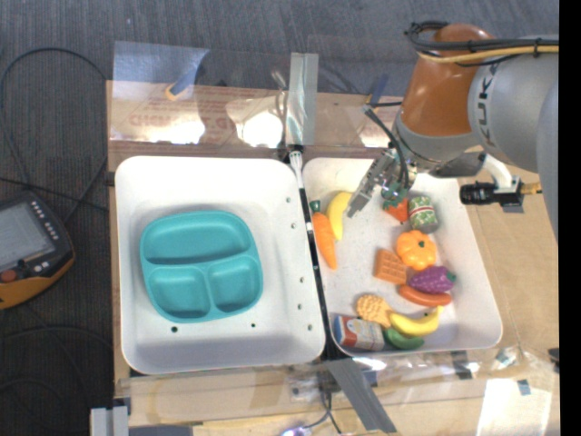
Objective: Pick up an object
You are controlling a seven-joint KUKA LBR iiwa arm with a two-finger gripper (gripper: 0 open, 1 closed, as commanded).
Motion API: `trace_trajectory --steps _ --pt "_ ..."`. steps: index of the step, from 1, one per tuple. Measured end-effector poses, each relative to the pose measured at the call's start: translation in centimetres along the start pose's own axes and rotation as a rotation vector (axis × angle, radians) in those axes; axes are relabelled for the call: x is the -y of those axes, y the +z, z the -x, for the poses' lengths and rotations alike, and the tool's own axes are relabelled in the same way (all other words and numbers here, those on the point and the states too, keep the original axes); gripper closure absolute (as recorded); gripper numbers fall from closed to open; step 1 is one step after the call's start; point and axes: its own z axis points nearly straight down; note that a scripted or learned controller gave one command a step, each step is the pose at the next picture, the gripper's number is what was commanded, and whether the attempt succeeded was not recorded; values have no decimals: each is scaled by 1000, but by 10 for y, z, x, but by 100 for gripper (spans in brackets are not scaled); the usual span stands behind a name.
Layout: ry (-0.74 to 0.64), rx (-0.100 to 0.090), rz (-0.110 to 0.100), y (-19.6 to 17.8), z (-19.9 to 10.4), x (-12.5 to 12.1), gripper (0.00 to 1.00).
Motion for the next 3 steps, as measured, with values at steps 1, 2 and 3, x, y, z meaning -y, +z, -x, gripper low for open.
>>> trace_trajectory --steps 1,2,3 --pt "-230 -2 1 64 -35 65 100" --pt "-136 2 2 -71 -20 4 100" --pt "-68 1 2 -72 5 -23 100"
